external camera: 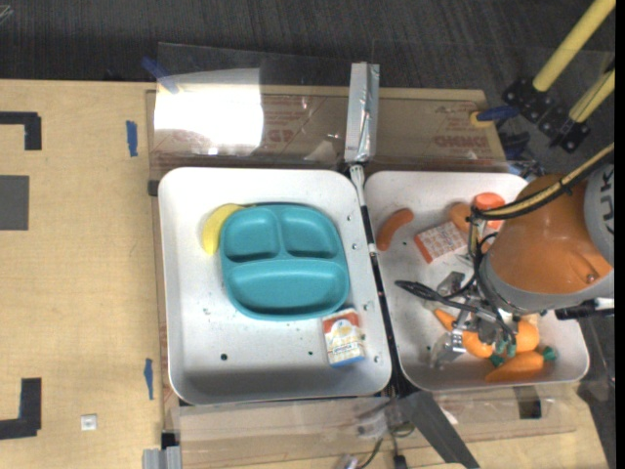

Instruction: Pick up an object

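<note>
My gripper (467, 332) is low in the right bin (415, 262), under the orange wrist band, down among a pile of orange toy carrots (522, 362) near the bin's front right. An orange sausage-shaped piece (394, 226) lies at the right bin's back left. Beside it lies a small orange-and-white packet (440, 241). An orange-red round piece (487, 204) sits at the back, close to the arm. In the left bin (186, 262) rests a teal divided plate (283, 259) with a yellow object (212, 227) partly tucked under its left edge.
A small white carton with orange print (343, 340) stands at the left bin's front right corner. A taped divider (360, 115) rises behind the seam between the bins. Yellow poles (576, 32) cross the top right.
</note>
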You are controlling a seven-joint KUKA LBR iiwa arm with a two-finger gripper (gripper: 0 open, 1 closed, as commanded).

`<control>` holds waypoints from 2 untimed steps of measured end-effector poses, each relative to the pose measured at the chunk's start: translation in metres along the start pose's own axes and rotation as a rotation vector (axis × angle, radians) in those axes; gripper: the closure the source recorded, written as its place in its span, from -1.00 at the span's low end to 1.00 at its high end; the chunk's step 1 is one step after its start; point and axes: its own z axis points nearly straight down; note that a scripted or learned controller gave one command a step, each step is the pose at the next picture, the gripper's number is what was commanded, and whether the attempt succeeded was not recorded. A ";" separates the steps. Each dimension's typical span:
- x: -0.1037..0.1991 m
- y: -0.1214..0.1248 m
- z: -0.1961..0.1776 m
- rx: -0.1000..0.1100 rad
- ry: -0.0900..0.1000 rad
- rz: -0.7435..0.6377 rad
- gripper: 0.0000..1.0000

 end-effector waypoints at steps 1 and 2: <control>-0.004 0.001 -0.012 -0.001 -0.013 -0.001 1.00; -0.063 -0.026 -0.107 0.003 0.004 0.014 1.00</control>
